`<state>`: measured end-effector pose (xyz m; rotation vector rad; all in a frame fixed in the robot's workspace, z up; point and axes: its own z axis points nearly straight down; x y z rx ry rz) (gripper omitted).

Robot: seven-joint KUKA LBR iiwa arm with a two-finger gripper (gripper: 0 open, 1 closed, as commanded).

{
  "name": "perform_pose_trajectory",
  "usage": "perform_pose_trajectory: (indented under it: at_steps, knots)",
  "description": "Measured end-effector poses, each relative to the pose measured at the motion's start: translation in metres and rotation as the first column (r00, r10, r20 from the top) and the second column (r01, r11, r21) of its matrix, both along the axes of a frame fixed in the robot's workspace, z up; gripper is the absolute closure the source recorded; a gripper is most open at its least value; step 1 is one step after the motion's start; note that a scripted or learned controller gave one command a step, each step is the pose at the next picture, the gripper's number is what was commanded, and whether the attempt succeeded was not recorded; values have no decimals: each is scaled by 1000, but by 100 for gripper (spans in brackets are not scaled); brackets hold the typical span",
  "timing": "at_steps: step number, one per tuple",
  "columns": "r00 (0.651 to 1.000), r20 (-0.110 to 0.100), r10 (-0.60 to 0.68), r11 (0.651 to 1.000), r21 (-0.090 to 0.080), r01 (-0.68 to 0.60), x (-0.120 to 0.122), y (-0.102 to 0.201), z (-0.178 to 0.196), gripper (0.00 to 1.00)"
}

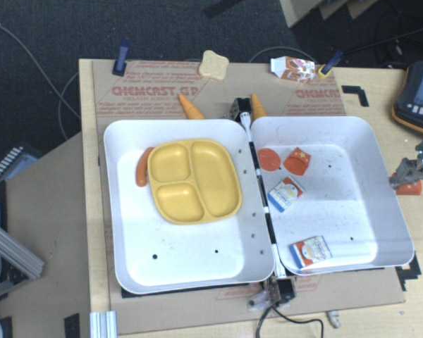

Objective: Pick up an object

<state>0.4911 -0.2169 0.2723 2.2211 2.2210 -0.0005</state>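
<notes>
Four small objects lie in the right white bin (pixel 381 210): a round red disc (pixel 269 159), an orange block (pixel 297 162), a blue-and-white carton (pixel 284 193) and a red-and-white carton (pixel 311 251). How the gripper stands cannot be told.

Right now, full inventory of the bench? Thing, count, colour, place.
bins: 2, white, side by side on the bench
divided tray: 1, yellow, left bin
sausage: 1, orange-red, left bin, beside the tray
round slice: 1, red, right bin
small block: 1, orange-red, right bin
cartons: 2, white-blue-red, right bin
carrots: 2, orange, behind the bins
bread slice: 1, tan, back edge
carton: 1, white-brown, back edge
</notes>
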Motion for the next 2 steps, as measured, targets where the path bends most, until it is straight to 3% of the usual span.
perform_pose_trajectory:
  at_steps: [1,2]
  knots:
    - [1000,-2,1,1000,2,-1,68,54,-129,0]
    - [1000,1,0,1000,0,0,147,70,-182,0]
